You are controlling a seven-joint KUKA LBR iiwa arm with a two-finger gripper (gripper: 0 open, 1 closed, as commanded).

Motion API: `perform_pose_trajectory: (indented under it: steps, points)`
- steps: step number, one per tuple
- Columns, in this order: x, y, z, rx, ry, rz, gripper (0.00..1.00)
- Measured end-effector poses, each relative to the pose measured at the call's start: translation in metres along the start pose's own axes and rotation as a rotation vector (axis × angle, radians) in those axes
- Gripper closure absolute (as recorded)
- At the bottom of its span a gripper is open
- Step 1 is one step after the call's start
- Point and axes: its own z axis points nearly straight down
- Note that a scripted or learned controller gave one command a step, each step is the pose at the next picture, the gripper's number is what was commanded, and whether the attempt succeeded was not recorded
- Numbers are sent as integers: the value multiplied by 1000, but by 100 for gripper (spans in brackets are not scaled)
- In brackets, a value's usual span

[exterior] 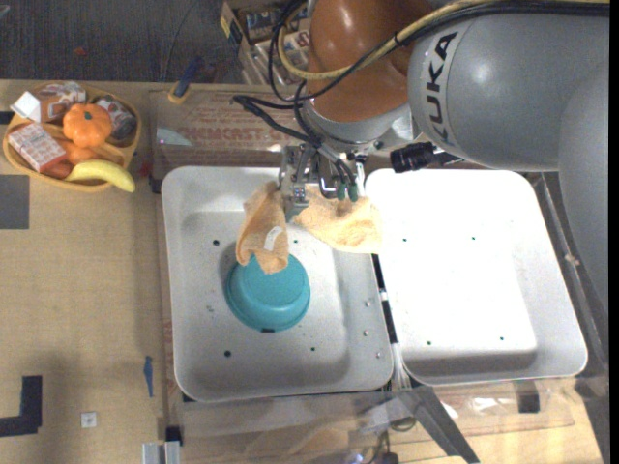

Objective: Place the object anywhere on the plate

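A wooden bench (77,288) carries two shallow white bins side by side; cluttered boxes and cables lie beyond its far edge. In the bench's far left corner sits a small basket (19,153) of toy food, with an orange pumpkin (87,124) in its middle and a yellow banana (102,172) along its near rim.

The left bin (193,356) holds a teal plate (271,298), bowl-like in shape, a little left of the bin's centre. A tan cloth (334,225) hangs from the gripper (314,189) near the far edge of this bin. One fold of the cloth droops down and lies over the far rim of the plate, touching it; the other fold spreads toward the bin's right wall and reaches the seam between the two bins. The right bin (464,288) lies just beside the left one, their inner walls nearly touching.

The grey arm (503,66) enters from the right, its orange band (358,37) above the wrist, with black cables looped around it. The gripper points down over the far edge of the left bin. Its metal fingers (293,184) are closed narrowly on the upper part of the cloth, which bunches between them.
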Motion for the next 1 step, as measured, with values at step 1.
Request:
perform_pose_trajectory:
  steps: [1]
  points:
    - [0,0,-1,0,-1,0,0]
